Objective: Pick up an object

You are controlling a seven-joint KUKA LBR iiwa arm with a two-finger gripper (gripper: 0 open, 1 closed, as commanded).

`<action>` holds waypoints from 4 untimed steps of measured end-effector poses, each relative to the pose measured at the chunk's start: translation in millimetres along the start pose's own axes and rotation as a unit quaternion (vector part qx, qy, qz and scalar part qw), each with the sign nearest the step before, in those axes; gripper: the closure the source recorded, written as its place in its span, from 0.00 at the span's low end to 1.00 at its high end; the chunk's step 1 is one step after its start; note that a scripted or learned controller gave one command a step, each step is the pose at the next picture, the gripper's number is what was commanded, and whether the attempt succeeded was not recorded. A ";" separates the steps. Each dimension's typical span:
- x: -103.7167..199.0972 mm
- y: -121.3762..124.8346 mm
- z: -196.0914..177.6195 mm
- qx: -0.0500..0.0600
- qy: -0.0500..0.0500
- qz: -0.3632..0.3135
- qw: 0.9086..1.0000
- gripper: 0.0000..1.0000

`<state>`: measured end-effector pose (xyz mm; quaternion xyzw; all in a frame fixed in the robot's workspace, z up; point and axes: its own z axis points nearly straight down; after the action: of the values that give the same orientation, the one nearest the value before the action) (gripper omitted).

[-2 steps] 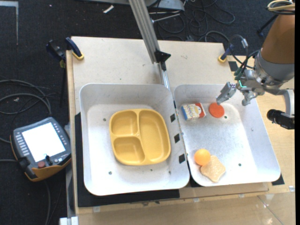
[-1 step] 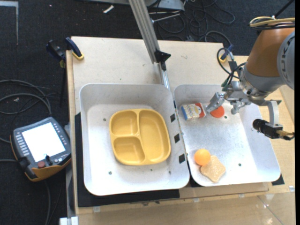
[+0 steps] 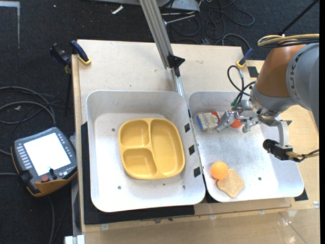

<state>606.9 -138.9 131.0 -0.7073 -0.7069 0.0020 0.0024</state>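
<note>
I see the arm [image 3: 284, 78] come in from the right side and bend down over the right bin [image 3: 269, 151]. It is grey with an orange band near the wrist. Its fingers [image 3: 229, 121] hang low near the far left part of that bin. They point toward the left. I cannot tell how far apart the fingers are, because they look small and a bit blurry from up here.

Right at the fingers there is a small red thing [image 3: 236, 122]. It looks like it touches them, but I cannot tell if it sits between them. I cannot say what the red thing is.

Just to the left of the fingers lies a small white and blue packet [image 3: 206, 120] with some orange on it. It is very near the fingertips, and I cannot tell if they touch it.

Nearer to me than the fingers, well apart from them, there is an orange ball [image 3: 219, 170]. A tan piece that looks like toast [image 3: 231, 183] lies right beside the ball, touching it, close to the front edge of the bin.

Farther to the left of the fingers is the left bin [image 3: 101, 111]. A yellow plate with three parts [image 3: 151, 148] lies flat in the middle of it.

Both bins sit side by side on the pale counter [image 3: 127, 60]. A black cable [image 3: 238, 80] loops just behind the fingers, by the wrist.
</note>
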 end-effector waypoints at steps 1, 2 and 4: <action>0.6 -0.2 38.0 -0.002 0.000 0.000 1.000 0.00; 0.7 1.0 25.3 -0.004 -0.001 0.000 1.000 1.00; 0.8 -6.6 -71.9 -0.006 -0.001 -0.001 1.000 1.00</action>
<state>600.7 -138.2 202.9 -0.7065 -0.7077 -0.0014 -0.0021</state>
